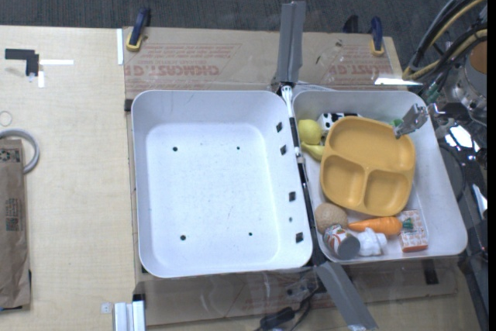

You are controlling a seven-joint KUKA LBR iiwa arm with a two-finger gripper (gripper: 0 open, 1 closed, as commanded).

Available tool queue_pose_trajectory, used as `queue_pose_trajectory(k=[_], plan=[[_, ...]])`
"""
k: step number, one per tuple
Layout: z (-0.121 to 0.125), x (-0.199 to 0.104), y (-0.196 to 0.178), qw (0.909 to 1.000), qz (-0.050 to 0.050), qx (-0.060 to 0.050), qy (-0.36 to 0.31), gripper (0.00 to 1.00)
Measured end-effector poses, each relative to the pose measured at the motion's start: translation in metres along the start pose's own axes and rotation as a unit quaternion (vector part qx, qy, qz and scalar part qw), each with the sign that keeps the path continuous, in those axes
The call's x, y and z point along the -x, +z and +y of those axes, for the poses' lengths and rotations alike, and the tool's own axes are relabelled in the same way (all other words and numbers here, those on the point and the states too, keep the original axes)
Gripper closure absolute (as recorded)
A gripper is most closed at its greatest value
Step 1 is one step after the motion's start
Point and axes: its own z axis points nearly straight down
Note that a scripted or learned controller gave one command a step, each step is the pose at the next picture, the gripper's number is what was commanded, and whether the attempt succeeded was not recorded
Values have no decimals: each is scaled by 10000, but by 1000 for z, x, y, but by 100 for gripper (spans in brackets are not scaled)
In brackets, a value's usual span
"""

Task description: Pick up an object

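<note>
Jaws (411,120) at yellow divided plate (366,165) rim, right bin (453,201); left bin (155,190) beside

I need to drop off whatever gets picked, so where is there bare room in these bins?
The left bin has an open white floor from wall to wall. The right bin is crowded: the yellow divided plate fills its middle, the banana lies along the divider, and the carrot and small items line the near edge.
</note>
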Motion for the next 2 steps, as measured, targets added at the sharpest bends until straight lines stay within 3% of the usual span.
queue_pose_trajectory(k=[1, 2], plan=[[33, 4, 80, 10000, 16, 55, -76, 0], [25, -3, 91, 9917, 96, 28, 1279, 0]])
